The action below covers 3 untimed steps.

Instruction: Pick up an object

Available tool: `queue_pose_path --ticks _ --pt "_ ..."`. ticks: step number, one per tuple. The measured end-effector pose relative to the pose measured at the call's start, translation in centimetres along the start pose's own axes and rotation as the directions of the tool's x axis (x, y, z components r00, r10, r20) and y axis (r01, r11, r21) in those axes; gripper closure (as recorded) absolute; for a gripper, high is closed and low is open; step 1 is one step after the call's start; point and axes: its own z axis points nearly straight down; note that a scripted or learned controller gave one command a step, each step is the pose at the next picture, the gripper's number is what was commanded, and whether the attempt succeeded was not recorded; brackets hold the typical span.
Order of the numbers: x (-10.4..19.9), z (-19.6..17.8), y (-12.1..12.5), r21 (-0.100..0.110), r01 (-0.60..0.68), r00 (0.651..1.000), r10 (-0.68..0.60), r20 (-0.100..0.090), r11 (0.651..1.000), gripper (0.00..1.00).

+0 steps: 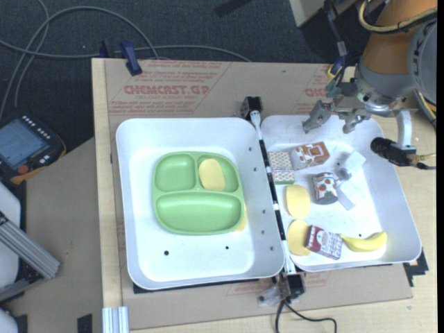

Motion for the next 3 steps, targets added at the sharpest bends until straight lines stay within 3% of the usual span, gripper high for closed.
queue_pose_path --ticks 1,2,3 --pt "-2.5 10.9 -5.9 0.001 -0.001 1.000 0.001 0.000 1.000 0.00" --pt "-0.4 11.0 -14.5 0.000 -0.001 1.000 0.001 0.000 1.000 0.00" --pt "-5.3 6.7 -7.7 -0.002 -0.001 1.000 0.001 0.002 1.000 0.00"
